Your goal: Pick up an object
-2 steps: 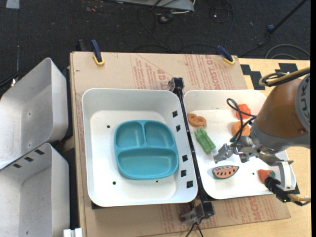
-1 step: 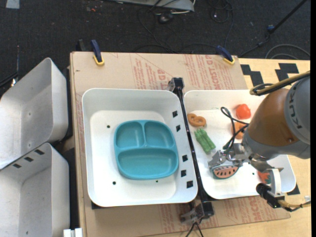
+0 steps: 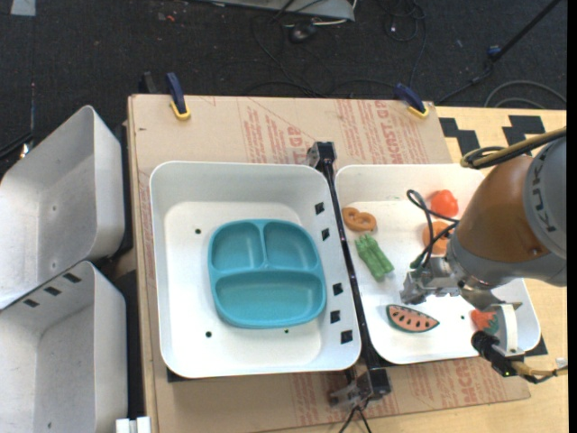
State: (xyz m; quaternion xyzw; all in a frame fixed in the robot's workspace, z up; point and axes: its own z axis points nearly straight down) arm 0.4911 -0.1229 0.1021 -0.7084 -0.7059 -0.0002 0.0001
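In the right bin [image 3: 397,184], watermelon slice [image 3: 412,318] just below the hand [image 3: 422,285], grip unclear.

One camera is fixed high above the table [image 3: 234,120], looking down at a slant, so the far edge sits toward the top of the view and dark floor [image 3: 81,34] with cables shows beyond it. It stands far enough back to take in both white bins, the left bin [image 3: 171,269] and the right bin [image 3: 397,183], side by side. The arm [image 3: 509,228] enters from the right.
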